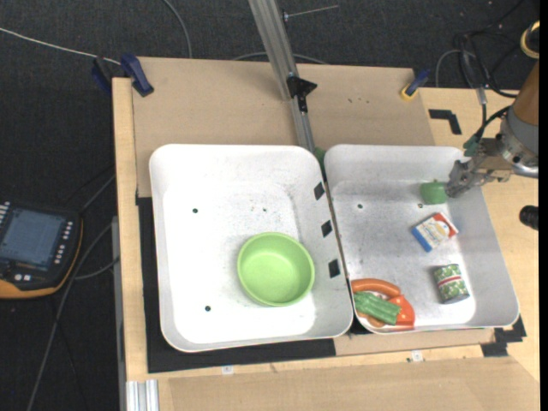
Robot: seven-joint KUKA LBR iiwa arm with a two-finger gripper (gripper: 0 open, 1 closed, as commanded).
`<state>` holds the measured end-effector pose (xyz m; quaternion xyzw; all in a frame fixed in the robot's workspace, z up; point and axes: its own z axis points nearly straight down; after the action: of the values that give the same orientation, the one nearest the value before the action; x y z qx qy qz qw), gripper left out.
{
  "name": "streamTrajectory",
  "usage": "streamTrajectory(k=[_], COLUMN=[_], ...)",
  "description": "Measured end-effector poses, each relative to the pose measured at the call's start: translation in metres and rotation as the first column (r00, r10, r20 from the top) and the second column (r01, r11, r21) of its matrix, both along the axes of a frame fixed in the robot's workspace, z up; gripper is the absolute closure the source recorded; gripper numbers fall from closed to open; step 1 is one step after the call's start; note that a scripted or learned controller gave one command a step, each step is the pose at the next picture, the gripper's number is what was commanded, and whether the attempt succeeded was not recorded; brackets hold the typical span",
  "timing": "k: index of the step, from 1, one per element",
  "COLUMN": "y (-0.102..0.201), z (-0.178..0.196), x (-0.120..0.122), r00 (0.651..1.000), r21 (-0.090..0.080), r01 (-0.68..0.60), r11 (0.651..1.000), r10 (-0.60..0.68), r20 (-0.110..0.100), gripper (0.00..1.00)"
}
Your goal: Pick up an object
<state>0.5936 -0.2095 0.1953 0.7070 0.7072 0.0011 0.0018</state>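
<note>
Camera view: pincer [460,178] low in right bin [377,165], small green block [433,193] touching its left; grasp phase, opening cannot be told; next needs a confirmed closure, then lift

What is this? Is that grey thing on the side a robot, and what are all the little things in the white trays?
Yes, it is a robot arm. It reaches in from the right side of the picture. The camera hangs above the bench and looks down at a slant.

At the arm's tip is a pincer, its way of grabbing things. It sits right next to a small green block near the back of the right tray. I cannot tell whether it has grabbed the block.

That tray also has a small red, white and blue packet, a little green can, and a plate of orange and green toy food.

The left tray holds a green bowl.

The robot's job is to pick one thing up.
</note>
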Motion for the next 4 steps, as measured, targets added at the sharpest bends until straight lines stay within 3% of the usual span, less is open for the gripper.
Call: streamTrajectory(k=[1, 4], y=[0.001, 0.149], z=[0.063, 0.049], x=[0.001, -0.028], r00=[1.000, 1.000], r21=[0.000, 0.002], r01=[0.000, -0.003], r11=[1.000, 1.000], r10=[0.000, 0.003], r20=[0.001, -0.004], gripper=[1.00, 1.00])
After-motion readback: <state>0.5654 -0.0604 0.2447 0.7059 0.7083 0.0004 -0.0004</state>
